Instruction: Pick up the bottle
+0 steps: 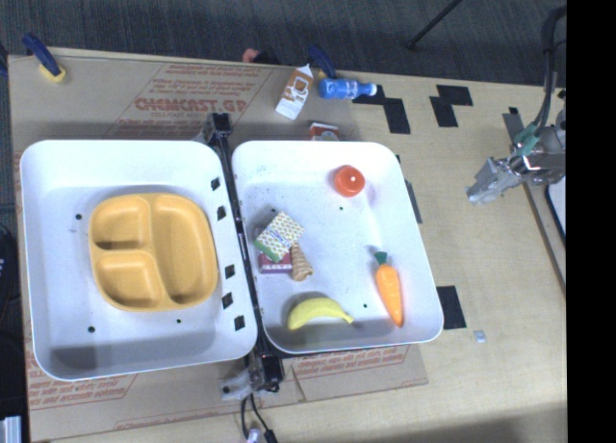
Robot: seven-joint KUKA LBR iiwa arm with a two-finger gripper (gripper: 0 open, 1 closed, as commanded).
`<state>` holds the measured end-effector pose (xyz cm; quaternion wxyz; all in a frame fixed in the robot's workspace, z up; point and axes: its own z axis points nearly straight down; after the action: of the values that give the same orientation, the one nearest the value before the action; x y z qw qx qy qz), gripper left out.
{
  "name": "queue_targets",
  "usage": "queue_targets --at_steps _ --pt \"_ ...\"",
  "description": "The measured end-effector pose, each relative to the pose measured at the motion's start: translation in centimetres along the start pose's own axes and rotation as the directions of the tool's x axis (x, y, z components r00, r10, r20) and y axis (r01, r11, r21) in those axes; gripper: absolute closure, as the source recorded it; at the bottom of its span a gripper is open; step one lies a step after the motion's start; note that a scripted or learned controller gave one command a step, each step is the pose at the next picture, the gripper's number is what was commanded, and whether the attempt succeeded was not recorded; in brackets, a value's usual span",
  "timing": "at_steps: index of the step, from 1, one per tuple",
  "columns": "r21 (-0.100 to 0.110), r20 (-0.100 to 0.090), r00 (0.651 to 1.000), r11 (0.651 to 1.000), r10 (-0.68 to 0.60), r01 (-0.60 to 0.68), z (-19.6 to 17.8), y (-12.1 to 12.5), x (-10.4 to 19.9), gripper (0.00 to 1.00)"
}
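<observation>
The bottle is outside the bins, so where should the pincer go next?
Probably up and to the left across the view, toward the blue bottle. It lies on its side on the bench beyond the right bin, while the pincer sits far off to the bin's right, holding nothing.

Gripper [493, 184] right of right bin [409, 202]: pale grey metal, angular shape, small teal mark on top, thin dark cables above.
</observation>
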<state>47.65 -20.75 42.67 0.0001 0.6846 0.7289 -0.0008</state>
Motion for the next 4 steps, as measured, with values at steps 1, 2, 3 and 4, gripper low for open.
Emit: queue_targets --at_steps 1,2,3,4 --pt "-0.001 0.0 1.0 1.0 -0.01 0.01 -1.1 0.0 -0.4 1.0" --pt "-0.001 0.0 0.999 0.999 0.033 -0.033 -3.0 0.0 -0.4 1.0" --pt "-0.001 0.001 1.0 1.0 0.026 -0.026 -4.1 0.0 -0.4 1.0" --pt "-0.001 0.002 1.0 1.0 0.02 -0.02 -5.1 0.1 -0.4 1.0"
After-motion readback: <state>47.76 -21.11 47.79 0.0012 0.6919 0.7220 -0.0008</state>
